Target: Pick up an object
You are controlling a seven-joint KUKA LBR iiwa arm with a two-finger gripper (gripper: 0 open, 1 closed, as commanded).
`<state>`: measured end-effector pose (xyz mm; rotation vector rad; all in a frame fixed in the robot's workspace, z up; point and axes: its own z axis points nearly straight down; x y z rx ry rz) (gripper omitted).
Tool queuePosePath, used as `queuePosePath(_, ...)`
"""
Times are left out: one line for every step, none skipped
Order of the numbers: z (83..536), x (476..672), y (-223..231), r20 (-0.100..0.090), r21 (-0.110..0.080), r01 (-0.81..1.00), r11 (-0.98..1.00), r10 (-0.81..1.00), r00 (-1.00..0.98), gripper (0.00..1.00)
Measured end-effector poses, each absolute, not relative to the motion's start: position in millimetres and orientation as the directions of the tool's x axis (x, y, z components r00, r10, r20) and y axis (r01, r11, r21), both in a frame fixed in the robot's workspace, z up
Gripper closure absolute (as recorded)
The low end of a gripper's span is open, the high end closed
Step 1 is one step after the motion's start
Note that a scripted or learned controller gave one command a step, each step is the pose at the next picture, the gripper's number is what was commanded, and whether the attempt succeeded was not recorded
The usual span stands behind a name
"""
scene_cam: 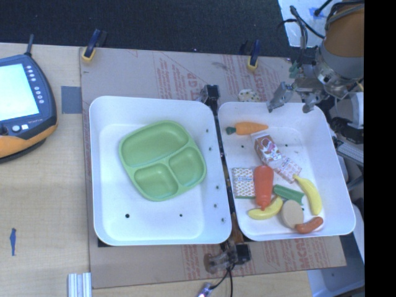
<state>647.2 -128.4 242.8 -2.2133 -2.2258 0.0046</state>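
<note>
The right bin [328,138] holds several toy foods: an orange carrot [247,128] near its far left corner, a red-and-white snack packet [272,153], a red pepper [263,184], a checkered cracker [242,182], two bananas [309,193] [266,210], a green piece [288,193], a tan round piece [292,213] and a sausage [308,226]. My gripper [292,99] hovers over the bin's far edge, its two fingers spread open with nothing between them. It is right of the carrot and above the packet.
The left bin [105,166] holds a green divided plate [163,159]. A teach pendant [21,104] lies at the far left of the bench. Clamps [91,47] [252,54] hold the cardboard at the back edge.
</note>
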Motion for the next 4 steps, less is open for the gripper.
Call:
queuePosePath(170.7,614.4,-128.0,-0.002,-0.005,1.0,0.006,1.0,-0.006,0.0)
queuePosePath(90.5,628.3,-119.1,-0.001,-0.007,1.0,0.007,1.0,-0.007,0.0)
queuePosePath(91.4,551.6,-99.9,-0.001,-0.005,1.0,0.005,1.0,-0.005,0.0)
queuePosePath(102.0,552.3,-101.0,-0.003,-0.004,1.0,0.008,1.0,-0.008,1.0)
